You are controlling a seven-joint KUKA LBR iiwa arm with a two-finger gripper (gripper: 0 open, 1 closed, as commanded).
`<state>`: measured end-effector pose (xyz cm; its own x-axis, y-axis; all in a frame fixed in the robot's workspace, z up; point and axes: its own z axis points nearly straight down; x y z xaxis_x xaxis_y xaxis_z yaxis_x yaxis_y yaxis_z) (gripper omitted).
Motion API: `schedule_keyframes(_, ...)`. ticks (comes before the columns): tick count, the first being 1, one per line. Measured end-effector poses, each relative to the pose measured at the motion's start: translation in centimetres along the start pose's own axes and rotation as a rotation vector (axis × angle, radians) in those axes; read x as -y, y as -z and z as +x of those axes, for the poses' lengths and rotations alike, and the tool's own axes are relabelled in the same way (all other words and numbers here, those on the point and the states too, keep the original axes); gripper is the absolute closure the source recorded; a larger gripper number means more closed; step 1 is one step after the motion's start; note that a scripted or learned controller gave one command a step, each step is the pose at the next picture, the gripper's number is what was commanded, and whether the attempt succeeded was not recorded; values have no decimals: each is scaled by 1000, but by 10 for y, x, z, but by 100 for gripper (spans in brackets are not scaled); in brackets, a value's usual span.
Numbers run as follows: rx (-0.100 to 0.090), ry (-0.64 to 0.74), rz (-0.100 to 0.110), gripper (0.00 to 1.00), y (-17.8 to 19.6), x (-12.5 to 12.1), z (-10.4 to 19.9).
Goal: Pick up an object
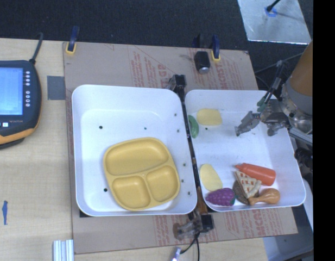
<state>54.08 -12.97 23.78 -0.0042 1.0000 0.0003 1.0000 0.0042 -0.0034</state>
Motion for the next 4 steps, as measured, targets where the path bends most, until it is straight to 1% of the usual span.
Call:
schedule_keyframes(1, 2, 0, 0, 0, -16, 33, -30)
schedule_keyframes(2, 1, 0, -1, 0, -51, 46, -11)
schedule_keyframes(3, 1, 0, -2, 0, 23, 39, -3)
schedule_keyframes(4, 4, 3, -14, 0, -131, 59, -9)
